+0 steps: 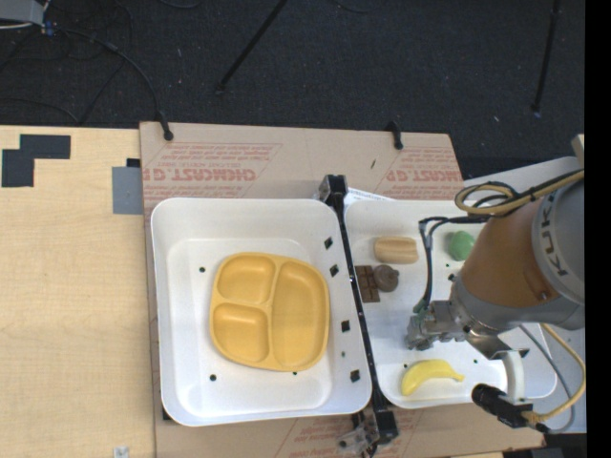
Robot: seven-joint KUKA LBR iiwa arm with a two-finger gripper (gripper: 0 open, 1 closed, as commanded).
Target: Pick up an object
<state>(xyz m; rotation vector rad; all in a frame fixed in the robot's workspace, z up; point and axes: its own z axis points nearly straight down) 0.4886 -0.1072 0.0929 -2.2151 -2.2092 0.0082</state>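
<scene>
The right bin (391, 327) holds several small items. A yellow banana (430, 375) lies near its front edge. A tan block (395, 250) sits toward the back, with a brown round piece (386, 277) and a dark brown bar (367, 284) just in front of it by the divider. A green object (461, 244) lies at the back right, partly hidden by the arm. My gripper (424, 331) hangs low over the middle of this bin, just above and behind the banana, to the right of the brown pieces. Nothing shows in its grasp.
The left bin (164, 284) carries a yellow divided plate (271, 310). A black divider (346, 284) separates the two bins. The grey and orange arm (516, 265) covers the right bin's right side. Cardboard lies beneath the bins, and a wooden bench top extends to the left.
</scene>
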